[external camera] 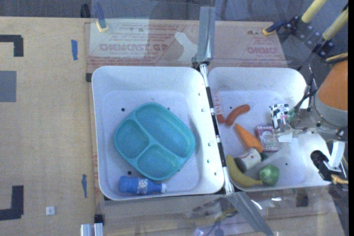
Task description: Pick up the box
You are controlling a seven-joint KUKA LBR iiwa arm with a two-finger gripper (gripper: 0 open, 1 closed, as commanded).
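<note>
In the camera view, the arm enters from the right edge, and its gripper hangs over the right bin, just beside the box. Whether anything is grasped cannot be told. The box, small and pinkish, lies flat on the bin floor at centre right of the frame, touching the carrot; a sausage lies above, with a banana, a cup and a lime below. The left bin carries a teal plate and a blue bottle. Judging by this, the pick is not yet done: closing on the box and lifting remain.
</note>
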